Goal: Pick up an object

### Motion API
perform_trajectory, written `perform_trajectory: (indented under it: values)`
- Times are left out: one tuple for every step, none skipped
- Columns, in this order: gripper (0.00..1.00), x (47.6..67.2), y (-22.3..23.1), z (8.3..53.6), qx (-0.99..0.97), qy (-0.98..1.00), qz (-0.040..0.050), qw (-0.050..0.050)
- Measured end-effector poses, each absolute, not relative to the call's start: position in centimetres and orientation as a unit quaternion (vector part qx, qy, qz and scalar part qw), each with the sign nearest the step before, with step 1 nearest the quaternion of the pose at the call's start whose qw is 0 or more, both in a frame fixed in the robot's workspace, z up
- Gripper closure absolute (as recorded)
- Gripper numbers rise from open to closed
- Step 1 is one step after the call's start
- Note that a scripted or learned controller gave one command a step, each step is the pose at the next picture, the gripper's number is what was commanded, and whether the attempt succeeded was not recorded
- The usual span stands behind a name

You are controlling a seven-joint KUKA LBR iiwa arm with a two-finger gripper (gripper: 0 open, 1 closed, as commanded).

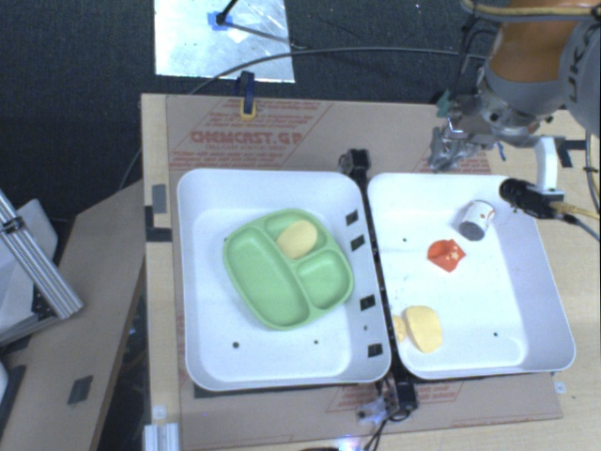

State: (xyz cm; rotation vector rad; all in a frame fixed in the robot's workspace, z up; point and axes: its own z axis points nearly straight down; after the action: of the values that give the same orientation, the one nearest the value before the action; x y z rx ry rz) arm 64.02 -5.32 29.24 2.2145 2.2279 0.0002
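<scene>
The right bin (pixel 526 294) holds a red object (pixel 446 255) near its middle, a small white and grey cylinder (pixel 476 220) behind it, and a yellow object (pixel 420 328) near the front left. In the left bin (pixel 202 280) lies a green divided plate (pixel 277 285) with a yellow object (pixel 299 239) in its rear compartment. My gripper (pixel 453 148) hangs above the right bin's far edge, apart from all objects, with nothing between its fingers.
A cardboard sheet (pixel 244 134) lies under both bins. A shiny metal plate (pixel 221 26) sits on the dark floor behind. Black clips (pixel 364 244) line the seam between the bins. An aluminium frame (pixel 33 261) stands at the left.
</scene>
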Motion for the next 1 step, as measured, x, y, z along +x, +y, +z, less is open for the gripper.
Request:
perform_trajectory:
  values:
    - [1.00,61.77,-0.71,29.10,0.706,0.708,0.0000,0.001]
